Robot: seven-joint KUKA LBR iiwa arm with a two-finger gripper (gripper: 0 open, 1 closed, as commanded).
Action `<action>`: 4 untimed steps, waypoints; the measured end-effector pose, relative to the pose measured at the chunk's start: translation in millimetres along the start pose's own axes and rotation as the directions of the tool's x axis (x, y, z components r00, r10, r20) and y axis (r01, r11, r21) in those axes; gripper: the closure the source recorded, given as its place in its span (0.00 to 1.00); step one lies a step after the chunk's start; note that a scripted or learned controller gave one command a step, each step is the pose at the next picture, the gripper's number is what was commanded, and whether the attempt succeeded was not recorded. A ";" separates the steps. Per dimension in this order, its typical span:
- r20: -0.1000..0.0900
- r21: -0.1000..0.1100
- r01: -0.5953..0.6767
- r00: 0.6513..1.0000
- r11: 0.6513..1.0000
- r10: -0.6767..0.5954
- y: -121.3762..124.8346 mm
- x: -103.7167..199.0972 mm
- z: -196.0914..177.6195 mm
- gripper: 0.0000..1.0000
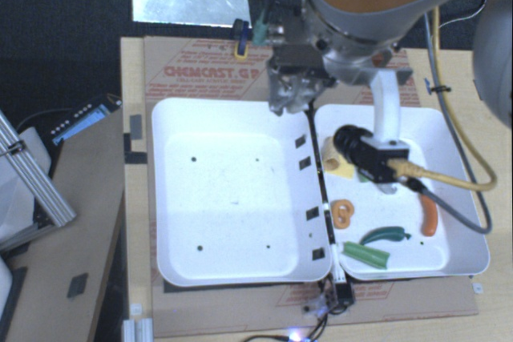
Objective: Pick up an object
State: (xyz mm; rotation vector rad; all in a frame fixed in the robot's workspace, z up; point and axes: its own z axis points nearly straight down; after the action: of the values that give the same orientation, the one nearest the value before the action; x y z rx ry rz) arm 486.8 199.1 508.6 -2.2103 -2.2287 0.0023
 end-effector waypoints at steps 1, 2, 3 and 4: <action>-0.003 -0.007 -0.001 1.000 1.000 0.001 -0.5 37.3 -27.9 1.00; 0.003 -0.008 -0.017 1.000 1.000 0.017 96.3 -58.5 -26.2 1.00; 0.004 0.012 -0.002 1.000 1.000 0.002 69.9 -8.9 183.8 1.00; 0.000 -0.007 -0.003 1.000 1.000 0.003 119.0 11.6 182.4 1.00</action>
State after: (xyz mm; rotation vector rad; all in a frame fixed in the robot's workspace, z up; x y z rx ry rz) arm 605.2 211.8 325.9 -2.2174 -2.2290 -0.0056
